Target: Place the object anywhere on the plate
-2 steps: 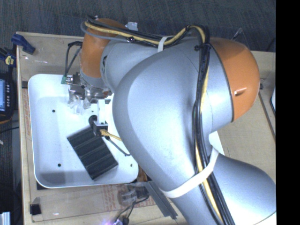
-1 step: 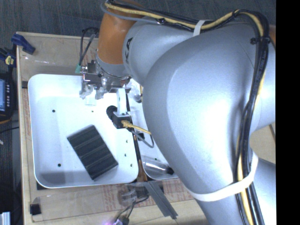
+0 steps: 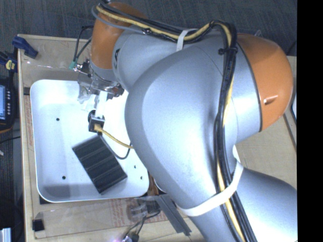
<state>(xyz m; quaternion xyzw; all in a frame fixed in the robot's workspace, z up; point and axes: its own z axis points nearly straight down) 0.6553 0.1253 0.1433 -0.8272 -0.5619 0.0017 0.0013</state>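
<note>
Pale wood makes up the table [image 3: 75,217], and from my remote seat most of its right side is covered by the grey arm [image 3: 192,135], which looms closest to the camera and hides whatever lies beneath it.

Nearest along the table is the front wall of the white bin [image 3: 45,193] on the left. Just past that wall, a black ribbed slab [image 3: 99,164] lies flat on the bin floor. Its long axis runs on a diagonal, from the far left down toward the near right corner of the bin.

Farther in hangs the hand [image 3: 96,91], over the far part of the same bin, below the orange band [image 3: 103,39]. I cannot tell whether the hand is wide or narrow; the metal there is too cluttered to read. The slab sits apart from the hand, on its near side and almost directly in line with it.

So, as I judge it, the pick is not yet made. The coming move is a pull toward the near wall and a descent, with the wrist turned to close across the slab's short width. The carry to the plate comes after.

Beyond the bin, a blue clamp [image 3: 22,45] grips the table's far corner, and dark carpet [image 3: 50,4] lies behind.
</note>
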